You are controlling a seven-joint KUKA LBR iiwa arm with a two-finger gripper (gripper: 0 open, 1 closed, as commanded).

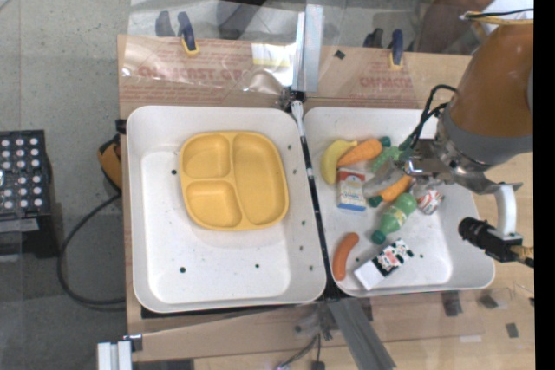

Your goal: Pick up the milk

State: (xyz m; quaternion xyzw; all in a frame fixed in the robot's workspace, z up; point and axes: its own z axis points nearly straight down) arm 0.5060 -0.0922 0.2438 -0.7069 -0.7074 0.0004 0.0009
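The milk point(382, 262) is a small white carton with black cow patches. It lies on its side near the front edge of the right bin point(464, 273). My gripper point(404, 170) hangs over the middle of that bin, above a pile of toy food. It is well behind the milk and apart from it. The grey arm with its orange band point(499, 82) reaches in from the right.
Around the gripper lie a banana point(333, 159), two carrots point(361, 152), a red-topped small box point(351, 189), a green bottle point(392, 219) and a small can point(430, 201). A sausage point(344, 254) lies left of the milk. The left bin holds a yellow divided plate point(233, 179).
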